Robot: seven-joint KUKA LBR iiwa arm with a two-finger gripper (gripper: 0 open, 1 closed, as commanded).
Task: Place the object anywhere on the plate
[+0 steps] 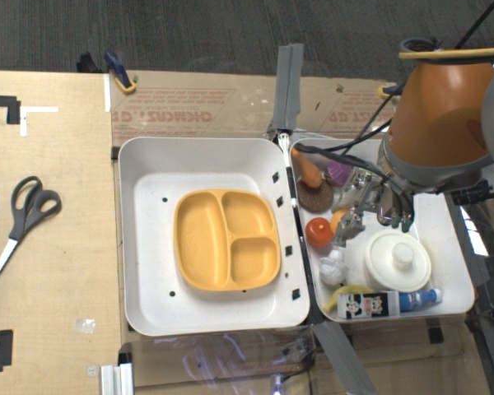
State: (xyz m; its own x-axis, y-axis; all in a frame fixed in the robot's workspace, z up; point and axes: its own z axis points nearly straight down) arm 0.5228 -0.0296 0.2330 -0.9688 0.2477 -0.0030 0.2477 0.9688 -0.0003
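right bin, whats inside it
A red ball, white lidded pot, tube, brush, purple piece and the gripper. The arm covers the bin's far right corner.

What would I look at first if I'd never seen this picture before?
Probably the yellow divided plate, sitting alone in the left white bin. Next, the big orange-and-grey robot arm leaning over the right bin, which is crowded with small things like a red tomato and a white teapot.
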